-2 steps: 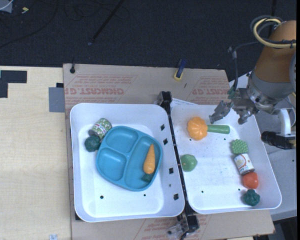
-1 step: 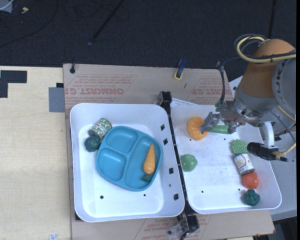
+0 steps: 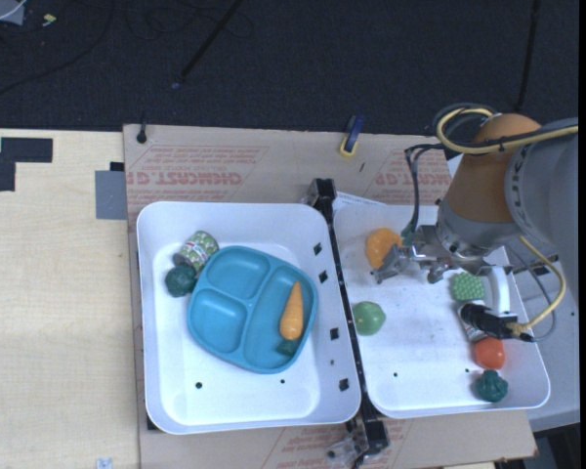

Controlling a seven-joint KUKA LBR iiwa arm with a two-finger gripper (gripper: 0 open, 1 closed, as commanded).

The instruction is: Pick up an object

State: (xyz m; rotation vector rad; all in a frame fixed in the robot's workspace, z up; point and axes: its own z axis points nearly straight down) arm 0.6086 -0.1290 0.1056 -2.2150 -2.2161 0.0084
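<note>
While the gripper [image 3: 407, 259] hangs low in the right bin [image 3: 420, 399], fingers spread w/ nothing between them, it's the approach step. Orange object [image 3: 381, 246] sits just beside it, near the divider wall. Next: shift over it, descend, close. Green ball [image 3: 369, 317] nearby; open floor mid-bin.

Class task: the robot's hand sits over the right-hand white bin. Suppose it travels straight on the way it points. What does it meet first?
The hand points toward the view's left and down, so it would probably meet the round orange toy fruit beside it first, or the bare floor of the right white bin. Depth is unclear from this one slanted view.
</note>
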